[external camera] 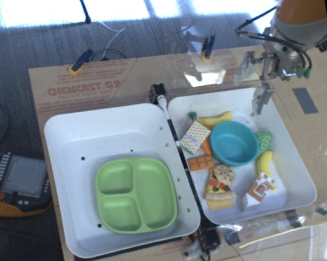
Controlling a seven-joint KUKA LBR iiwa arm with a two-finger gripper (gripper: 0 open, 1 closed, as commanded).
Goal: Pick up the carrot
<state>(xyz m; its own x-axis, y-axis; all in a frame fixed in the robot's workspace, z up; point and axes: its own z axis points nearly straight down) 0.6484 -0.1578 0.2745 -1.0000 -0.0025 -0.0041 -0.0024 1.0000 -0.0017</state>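
Presently, the hazards are set out from left to right:

1. The left bin (67, 142) holds a green divided plate (136, 194). It lies well apart from the target, so little trouble is expected there.
2. What is taken to be the carrot (207, 147) lies in the right bin (298, 167), near its left wall. It is seen as an orange sliver wedged between a checkered cracker (194, 136) and the blue bowl (233, 143). Because so little of it is exposed, a clean grasp may be blocked.
3. An orange waffle bar (200, 163) lies just nearer than the carrot. It could be seized by mistake, since its colour is alike.
4. The bowl touches or overlaps the carrot's right side. It could be struck or tipped during a descent, and the neighbouring toys scattered.
5. The gripper (262, 102) hangs over the far right corner of the right bin, apart from the carrot. Whether it is open or closed cannot be told. Nothing is seen held in it. A long leftward reach past the bowl is judged necessary, and a misaligned approach is likely to end in a miss.
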